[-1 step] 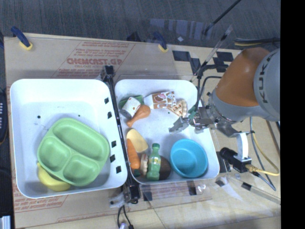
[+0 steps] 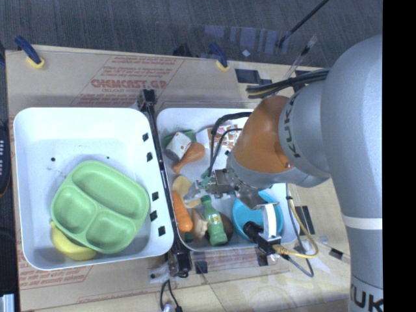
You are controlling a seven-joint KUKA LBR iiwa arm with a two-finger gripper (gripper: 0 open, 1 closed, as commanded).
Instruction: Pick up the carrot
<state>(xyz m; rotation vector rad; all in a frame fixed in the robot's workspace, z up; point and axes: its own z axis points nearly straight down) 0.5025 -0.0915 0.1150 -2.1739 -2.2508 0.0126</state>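
Two bins, right bin (image 2: 195, 116) holding carrot (image 2: 182, 212), green bottle (image 2: 213, 223)

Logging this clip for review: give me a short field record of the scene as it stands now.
carrot: lying by the right bin's left wall, near the front
end effector: low over the right bin's middle, apart from the carrot
green bottle: beside the carrot
blue cup: right bin, front right
green divided tray: left bin
task state: carrot not yet picked up

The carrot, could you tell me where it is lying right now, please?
In the camera view, the carrot lies in the right bin, against its left wall near the front, just left of the green bottle.
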